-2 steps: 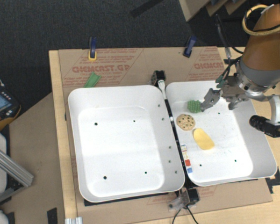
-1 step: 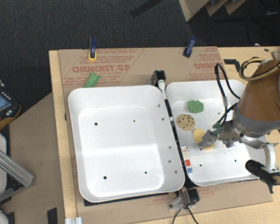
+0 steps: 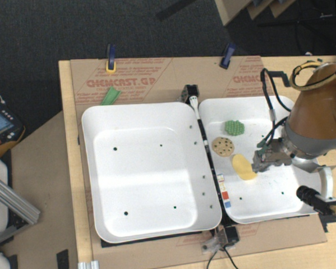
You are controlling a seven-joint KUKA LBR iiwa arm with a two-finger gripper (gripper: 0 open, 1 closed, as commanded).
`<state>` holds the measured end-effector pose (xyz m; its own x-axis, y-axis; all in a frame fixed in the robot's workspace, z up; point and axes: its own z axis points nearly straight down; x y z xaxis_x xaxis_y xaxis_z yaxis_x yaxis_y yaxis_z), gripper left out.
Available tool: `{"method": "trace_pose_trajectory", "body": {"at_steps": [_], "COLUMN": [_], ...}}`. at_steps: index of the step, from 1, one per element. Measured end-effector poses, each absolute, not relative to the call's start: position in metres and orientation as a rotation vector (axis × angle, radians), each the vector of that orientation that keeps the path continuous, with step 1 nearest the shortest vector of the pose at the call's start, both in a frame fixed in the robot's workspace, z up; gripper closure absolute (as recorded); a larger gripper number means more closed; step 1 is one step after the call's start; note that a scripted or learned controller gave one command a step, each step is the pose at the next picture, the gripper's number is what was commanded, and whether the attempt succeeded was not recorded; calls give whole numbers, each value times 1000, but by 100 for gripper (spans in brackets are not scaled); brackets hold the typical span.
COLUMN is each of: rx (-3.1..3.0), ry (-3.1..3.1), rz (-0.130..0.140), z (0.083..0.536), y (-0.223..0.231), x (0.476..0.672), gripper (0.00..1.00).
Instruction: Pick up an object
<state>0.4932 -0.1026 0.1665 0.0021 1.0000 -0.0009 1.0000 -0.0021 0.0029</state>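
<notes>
arm: the grey KUKA arm (image 3: 316, 115) comes in from the right, orange band up top, hanging over the right bin

gripper: the gripper (image 3: 261, 161) is down low in the right bin, right up against the yellow thing; honestly can't tell from here if the jaws are released or clenched, it's just a dark blob

yellow object: a yellow rounded lump (image 3: 243, 167) sits mid-bin in the right bin, just left of the gripper; touching or not, can't say

tan disc: a round tan disc with dark holes (image 3: 222, 146), just up and left of the yellow lump

green piece: a bumpy green piece (image 3: 234, 127), near the back of the right bin, just above the disc

right bin: white right bin (image 3: 256, 206), holding all three bits

left bin: white left bin (image 3: 144, 171), touching the right one along the middle

surface: cardboard-covered surface (image 3: 153, 75) with red print, a green strip (image 3: 110, 96) lying near the back left
</notes>
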Motion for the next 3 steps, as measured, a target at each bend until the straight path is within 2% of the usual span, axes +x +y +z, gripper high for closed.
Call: {"method": "trace_pose_trajectory", "body": {"at_steps": [1, 2, 3], "rx": [2206, 2230, 2208], "ry": [2218, 2219, 2224], "rz": [17, -6, 12], "z": [302, 254, 347], "y": [-74, -116, -57], "x": [507, 477, 486], "gripper": [100, 100, 100]}}
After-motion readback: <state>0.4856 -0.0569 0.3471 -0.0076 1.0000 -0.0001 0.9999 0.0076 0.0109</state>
